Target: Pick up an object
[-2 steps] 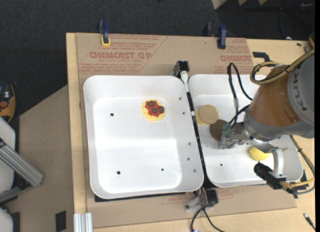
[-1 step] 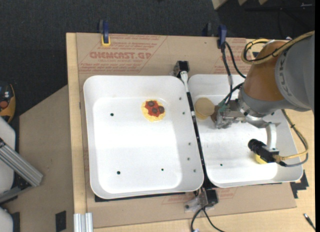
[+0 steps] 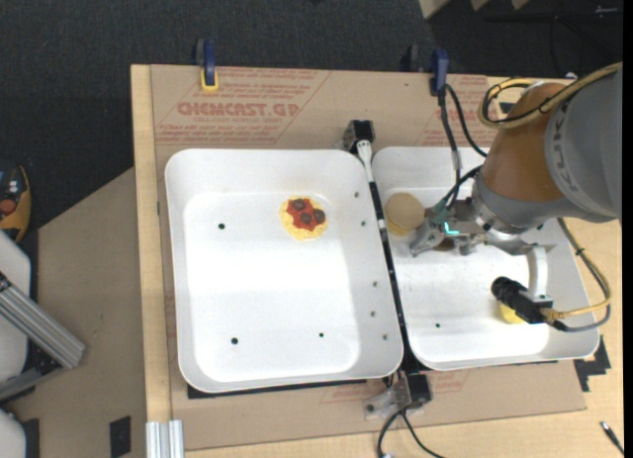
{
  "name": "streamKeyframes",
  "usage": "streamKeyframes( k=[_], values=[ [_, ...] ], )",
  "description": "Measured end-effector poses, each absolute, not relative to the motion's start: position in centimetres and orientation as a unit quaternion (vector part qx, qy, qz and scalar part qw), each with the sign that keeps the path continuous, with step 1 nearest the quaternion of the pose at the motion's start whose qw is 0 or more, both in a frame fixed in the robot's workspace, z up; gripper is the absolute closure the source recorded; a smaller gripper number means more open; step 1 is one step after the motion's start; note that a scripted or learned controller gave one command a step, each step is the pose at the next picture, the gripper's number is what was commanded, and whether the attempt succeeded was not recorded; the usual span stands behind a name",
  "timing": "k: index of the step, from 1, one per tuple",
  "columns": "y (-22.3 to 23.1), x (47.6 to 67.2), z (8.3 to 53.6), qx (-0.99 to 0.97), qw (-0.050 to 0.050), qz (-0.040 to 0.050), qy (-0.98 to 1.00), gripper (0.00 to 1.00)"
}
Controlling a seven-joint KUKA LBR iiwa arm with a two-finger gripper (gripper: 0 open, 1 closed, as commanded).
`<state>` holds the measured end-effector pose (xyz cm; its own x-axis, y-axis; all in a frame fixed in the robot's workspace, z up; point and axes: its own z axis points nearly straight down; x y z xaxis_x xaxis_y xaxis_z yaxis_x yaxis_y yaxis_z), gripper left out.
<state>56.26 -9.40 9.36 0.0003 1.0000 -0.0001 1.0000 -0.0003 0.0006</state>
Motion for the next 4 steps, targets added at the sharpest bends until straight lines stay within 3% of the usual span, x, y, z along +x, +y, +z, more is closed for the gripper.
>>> streamKeyframes(
  k=[1, 2, 3, 4],
  values=[
    [-14.5, 61.5, 8.5, 0.708, 0.003, 0.0006, 0.707, 0.00],
    [-14.2, 61.3, 9.6, 0.707, 0.002, 0.0008, 0.707, 1.00],
    [-11.0, 65.1, 20.8, 0.705, 0.006, 0.0043, 0.709, 1.00],
    [-7.5, 66.8, 23.3, 0.706, 0.003, 0.0018, 0.708, 1.00]
  ],
)
